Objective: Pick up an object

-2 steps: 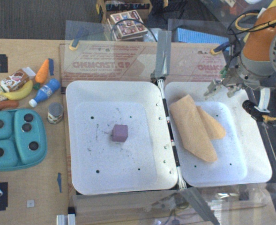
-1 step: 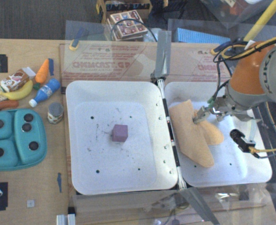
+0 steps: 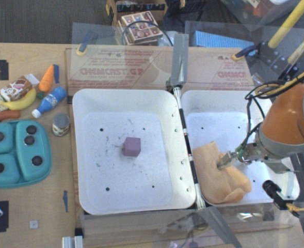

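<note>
The left bin [image 3: 90, 112] holds a purple cube [image 3: 131, 146] near its centre. The right bin [image 3: 219, 105] holds a tan cloth [image 3: 219, 177] toward seven o'clock. My gripper [image 3: 223, 161] sits on the cloth's upper part; its opening I cannot tell.

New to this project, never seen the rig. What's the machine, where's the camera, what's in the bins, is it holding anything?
One fixed camera looks down at a slant on a bench with two shallow white bins. The grey arm with the orange band reaches in from the right; its gripper is low over a tan cloth in the right bin. Whether it grips the cloth can't be told from here. The left bin holds a small purple block. Left of the bins lie toy foods: a banana, a carrot, a bottle and a teal tray.
</note>
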